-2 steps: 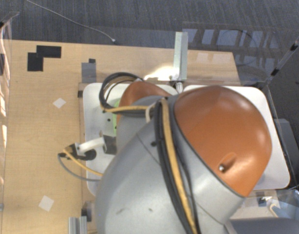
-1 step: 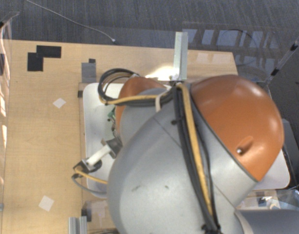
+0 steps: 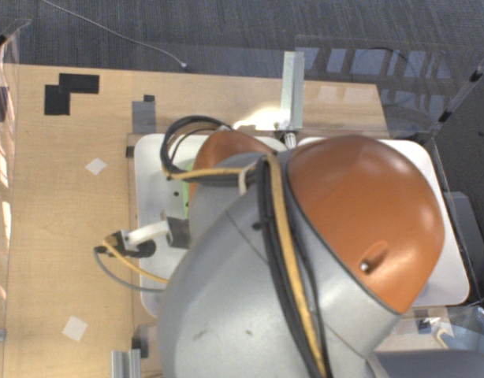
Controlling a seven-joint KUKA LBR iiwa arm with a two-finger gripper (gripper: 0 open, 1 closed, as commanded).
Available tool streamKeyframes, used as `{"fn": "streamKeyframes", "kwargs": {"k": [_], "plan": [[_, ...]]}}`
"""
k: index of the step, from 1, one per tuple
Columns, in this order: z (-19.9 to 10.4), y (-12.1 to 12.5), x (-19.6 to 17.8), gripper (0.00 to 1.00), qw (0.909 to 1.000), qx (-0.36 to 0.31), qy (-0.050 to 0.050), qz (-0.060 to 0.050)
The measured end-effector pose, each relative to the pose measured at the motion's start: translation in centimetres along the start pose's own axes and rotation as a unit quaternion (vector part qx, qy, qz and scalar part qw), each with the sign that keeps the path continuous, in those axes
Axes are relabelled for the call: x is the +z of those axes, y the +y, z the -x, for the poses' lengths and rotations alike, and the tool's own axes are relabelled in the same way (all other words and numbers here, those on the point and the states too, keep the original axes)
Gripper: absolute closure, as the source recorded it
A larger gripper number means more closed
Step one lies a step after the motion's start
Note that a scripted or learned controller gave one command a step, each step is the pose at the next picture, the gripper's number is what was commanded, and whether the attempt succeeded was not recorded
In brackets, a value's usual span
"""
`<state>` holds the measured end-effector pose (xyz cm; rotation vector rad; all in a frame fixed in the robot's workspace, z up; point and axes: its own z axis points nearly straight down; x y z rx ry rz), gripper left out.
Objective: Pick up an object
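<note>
Arm (image 3: 250, 305): one – big and grey, and it covers the middle of the view.
Orange parts: two – a big round one (image 3: 360, 219) over the right bin and a smaller one (image 3: 226, 152) behind it.
Bins: two, both white. The left bin (image 3: 147, 199) shows along its left edge. The right bin (image 3: 455, 278) shows at its right edge.
Cables: one black loop (image 3: 191, 128) over the left bin's far edge, and one yellow cable (image 3: 124, 262) curving over that bin's left edge.
Bench (image 3: 61, 235): one, pale wood.
Black mark (image 3: 68, 93): one, step-shaped, near the bench's far left corner.
Pale squares: two, on the bench left of the left bin (image 3: 94, 165) (image 3: 75, 327).
Metal post (image 3: 293, 89): one, upright at the far edge between the bins.
Writing: I cannot make out any.
End effector: hidden under the arm, so I cannot tell if it is wide or narrow.
Thing to pick up: I cannot tell where it is, because the arm covers most of both bins.
</note>
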<state>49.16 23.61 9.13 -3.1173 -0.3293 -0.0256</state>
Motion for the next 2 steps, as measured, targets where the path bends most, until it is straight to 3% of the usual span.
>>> {"fn": "streamKeyframes", "kwargs": {"k": [1,2], "plan": [[-0.10,0.06,0.04,1.00,0.9905,-0.137,-0.004,0.000],[-0.01,-0.02,0.01,1.00,1.0000,-0.001,0.000,0.000]]}}
